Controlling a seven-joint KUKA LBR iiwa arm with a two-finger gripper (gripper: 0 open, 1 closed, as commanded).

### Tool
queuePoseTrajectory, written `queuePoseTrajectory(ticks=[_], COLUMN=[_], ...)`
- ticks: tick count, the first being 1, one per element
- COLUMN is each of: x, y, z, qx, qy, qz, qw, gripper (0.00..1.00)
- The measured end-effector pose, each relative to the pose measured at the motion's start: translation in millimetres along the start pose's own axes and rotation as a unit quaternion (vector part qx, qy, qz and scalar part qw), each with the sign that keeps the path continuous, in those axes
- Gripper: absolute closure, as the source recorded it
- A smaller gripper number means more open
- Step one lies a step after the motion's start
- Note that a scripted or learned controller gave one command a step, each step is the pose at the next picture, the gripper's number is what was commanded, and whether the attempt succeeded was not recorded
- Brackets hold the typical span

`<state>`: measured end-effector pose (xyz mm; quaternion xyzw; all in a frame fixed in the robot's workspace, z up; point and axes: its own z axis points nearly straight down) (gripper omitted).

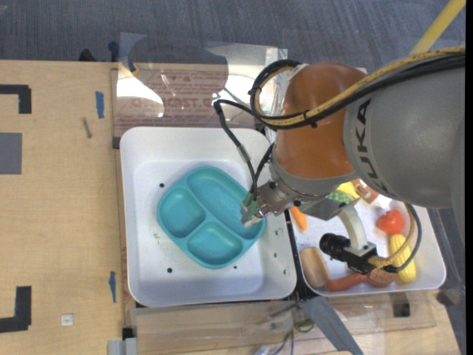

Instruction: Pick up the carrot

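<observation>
Two white bins [140, 220] [432, 276]; one teal divided plate [207, 217]; one carrot [298, 218]; one tomato [392, 221]; one banana [401, 261].

camera: single, fixed overhead | tilt: slanted down | covers: both white bins [140, 220] | arm [414, 124] enters right

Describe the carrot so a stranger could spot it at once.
Start at the right white bin, the one crowded with toy food under the arm. Look to its left side, just below the orange wrist band: the carrot is a small orange sliver there. Unlike the brown sausage and yellow corn, it is bright orange and pointed.
</observation>
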<state>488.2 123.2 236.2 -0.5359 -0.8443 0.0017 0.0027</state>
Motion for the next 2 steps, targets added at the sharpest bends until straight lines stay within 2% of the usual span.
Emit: queuePoseTrajectory(ticks=[1,2], x=[-98,-111], y=[-14,-22], z=[54,1], qx=[0.001,-0.005], qy=[-0.001,-0.004], qz=[0.064,-0.164], qw=[0.998,0.9865], gripper=[1.0,1.0])
